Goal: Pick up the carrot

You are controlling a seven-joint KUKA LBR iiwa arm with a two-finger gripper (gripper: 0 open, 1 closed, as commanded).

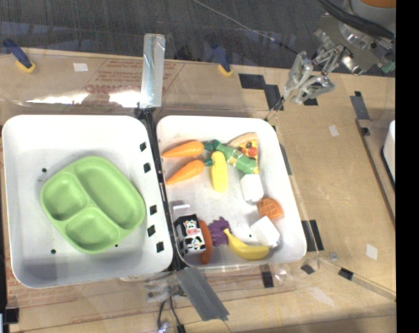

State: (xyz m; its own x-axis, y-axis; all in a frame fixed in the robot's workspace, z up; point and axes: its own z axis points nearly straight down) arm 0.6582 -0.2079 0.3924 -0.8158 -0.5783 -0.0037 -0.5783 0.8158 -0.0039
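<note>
**Robot gripper hangs above the bench while two carrots lie in the right bin**

A wooden bench (pixel 334 179), seen from above at a slant, bears two shallow white bins side by side under a clear plastic frame. Dark carpet-like floor runs along the top of the view. Black tape marks and small white labels dot the bench surface, and a strip of silver tape (pixel 153 71) stands where the bins meet.

The left bin (pixel 22 158) holds a green divided plate (pixel 91 203). The right bin (pixel 282 186) holds toy foods. One carrot (pixel 183 148) lies near the bin's upper left corner, pointing left, and a second carrot (pixel 184 171) lies just below it at a tilt. Beside them are a yellow corn cob (pixel 219 172), a pizza slice (pixel 245 145), a banana (pixel 247 247) and a purple bunch of grapes (pixel 219 227).

The gripper (pixel 304 82) hangs over bare bench beyond the right bin's upper right corner, well apart from the carrots. Its fingers are spread, grasping nothing.
</note>
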